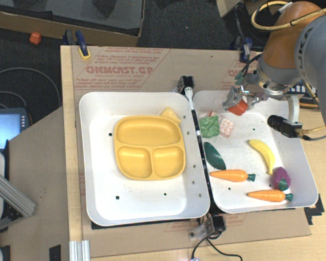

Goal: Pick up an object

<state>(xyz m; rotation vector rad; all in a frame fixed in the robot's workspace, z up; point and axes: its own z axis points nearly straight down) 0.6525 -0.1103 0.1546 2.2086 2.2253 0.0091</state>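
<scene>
Nearest the camera, along the right bin's [301, 162] near edge, an orange carrot [268, 196] lies flat with its green tip pointing right. Just beyond it there's a purple eggplant-looking thing [281, 177], sitting right at the near end of a yellow banana [263, 154]. A second carrot [231, 175] lies a bit left of those, close to the divider between the bins, and a dark green pepper-ish piece [213, 155] sits just past it, also hugging the divider.

Over in the left bin [95, 162] it's a yellow divided plate [149, 147], three compartments, roughly centered, with a small yellow corner of something [170, 114] poking out behind its far right edge, can't tell what.

Further back in the right bin, a crumpled light green leafy thing [209, 126] touches a small pinkish white block [226, 126].

At the far edge of that bin the gripper [239, 101] hangs off the grey and orange arm [288, 37], and a small red object [238, 109] is pinched between its fingers, lifted slightly above the bin floor as far as I can tell. So the jaws are clamped on that red piece.
</scene>
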